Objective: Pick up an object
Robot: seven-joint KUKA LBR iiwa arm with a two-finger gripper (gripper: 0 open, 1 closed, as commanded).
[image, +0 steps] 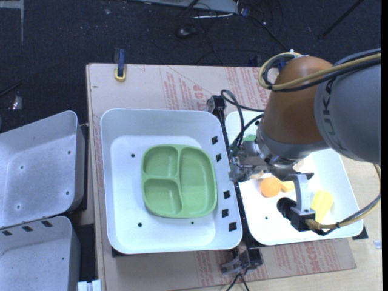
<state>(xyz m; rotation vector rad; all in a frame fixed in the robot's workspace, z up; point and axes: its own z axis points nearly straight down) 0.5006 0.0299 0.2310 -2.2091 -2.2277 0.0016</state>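
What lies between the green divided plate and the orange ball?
In the camera view, the adjoining walls of the two white bins lie between the green divided plate and the orange ball, with bare bin floor on either side.

**Bright bins, dark floor, and my own bulk out of focus**

Light falls on me from overhead, even and fairly strong. To the left of my claw the left bin (167,126) glows near-white, its raised rim close to washed out, while the green tray (179,181) inside keeps its colour with only a soft sheen. My orange band (294,99) carries a dull highlight on top. My arm (351,111), nearest the lens, looks soft and oversized. Beneath my claw the right bin (267,223) holds a faint shadow. Beyond the bench the floor (60,23) is dark, grainy and speckled.
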